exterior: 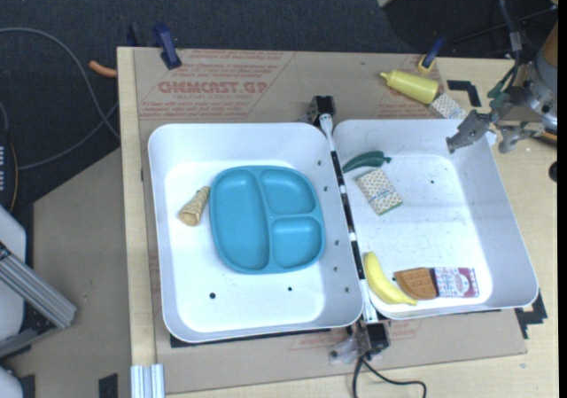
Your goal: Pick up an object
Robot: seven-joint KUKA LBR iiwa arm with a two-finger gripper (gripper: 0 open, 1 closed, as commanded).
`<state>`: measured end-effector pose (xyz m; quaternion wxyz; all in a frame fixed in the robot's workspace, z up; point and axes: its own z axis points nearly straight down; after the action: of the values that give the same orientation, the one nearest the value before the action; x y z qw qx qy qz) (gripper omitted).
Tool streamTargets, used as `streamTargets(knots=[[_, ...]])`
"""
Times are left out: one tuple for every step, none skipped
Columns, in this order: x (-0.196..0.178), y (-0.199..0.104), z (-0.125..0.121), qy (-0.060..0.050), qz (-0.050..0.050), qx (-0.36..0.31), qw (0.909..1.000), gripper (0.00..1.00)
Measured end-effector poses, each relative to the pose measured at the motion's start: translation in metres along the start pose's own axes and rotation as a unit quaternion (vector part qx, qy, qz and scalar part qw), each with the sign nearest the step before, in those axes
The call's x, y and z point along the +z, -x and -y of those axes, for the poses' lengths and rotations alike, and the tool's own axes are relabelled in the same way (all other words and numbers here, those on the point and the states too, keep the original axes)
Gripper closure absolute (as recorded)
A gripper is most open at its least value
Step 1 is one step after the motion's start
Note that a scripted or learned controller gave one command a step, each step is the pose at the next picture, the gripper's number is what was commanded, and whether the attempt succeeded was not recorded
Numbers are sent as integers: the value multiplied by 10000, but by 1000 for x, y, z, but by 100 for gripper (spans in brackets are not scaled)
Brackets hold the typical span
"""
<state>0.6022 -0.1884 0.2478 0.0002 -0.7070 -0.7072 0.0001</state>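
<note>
Banana (pixel 387 282) in right bin (pixel 496 210)

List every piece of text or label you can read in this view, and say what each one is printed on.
"CHEMCAST GP" in large red letters, on the brown protective sheet covering the bench behind the left bin.
Smaller red print above and below that word, and mirrored near the yellow bottle: too blurred to read.
Red and white packet in the right bin: has printing, too small to read.
Patterned packet: no legible text.

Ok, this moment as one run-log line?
pincer: over right bin's far-right corner, holding nothing | banana, cracker packet: in bin, untouched
</note>
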Motion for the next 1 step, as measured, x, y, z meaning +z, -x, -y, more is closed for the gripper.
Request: streamTargets(knots=[[86,-51,-29,-8,-6,-5,10000,0]])
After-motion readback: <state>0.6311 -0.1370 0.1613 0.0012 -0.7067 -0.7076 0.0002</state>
